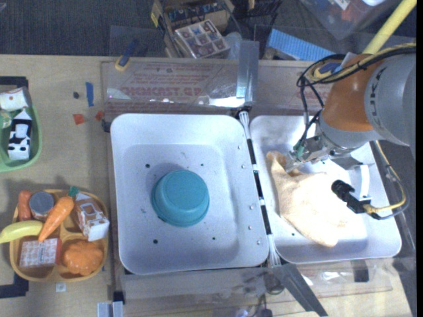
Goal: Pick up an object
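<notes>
A cream cloth (310, 207) lies crumpled in the right white bin (386, 246), spreading from its upper left toward its middle. My gripper (299, 158) hangs from the grey arm with the orange band (350, 104), low over the cloth's upper left corner, which rises in a small peak (276, 160) just beside it. Whether it touches the cloth is unclear. A blue bowl (181, 197) sits upside down in the middle of the left white bin (129, 137).
A black plug on a yellow cable (345, 191) hangs over the cloth's right side. On the bench at left stand a yellow tray of toy food (53, 233) and a green dish (20, 140). Boxes and clutter lie behind the bins.
</notes>
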Robot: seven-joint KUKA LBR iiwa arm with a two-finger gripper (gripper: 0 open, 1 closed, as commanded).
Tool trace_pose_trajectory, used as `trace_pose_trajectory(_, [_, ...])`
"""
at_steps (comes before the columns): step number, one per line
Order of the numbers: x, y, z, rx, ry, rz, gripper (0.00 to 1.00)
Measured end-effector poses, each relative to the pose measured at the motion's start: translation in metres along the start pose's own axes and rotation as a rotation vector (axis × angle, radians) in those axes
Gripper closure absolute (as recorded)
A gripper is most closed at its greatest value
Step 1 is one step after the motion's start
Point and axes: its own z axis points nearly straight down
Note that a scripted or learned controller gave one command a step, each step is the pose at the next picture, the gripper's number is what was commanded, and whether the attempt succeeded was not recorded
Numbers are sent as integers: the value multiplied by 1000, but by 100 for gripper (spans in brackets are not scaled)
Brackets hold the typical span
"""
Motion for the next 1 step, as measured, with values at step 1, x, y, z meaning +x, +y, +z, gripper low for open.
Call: trace_pose_trajectory(1, [0,0,0,0,0,0,0])
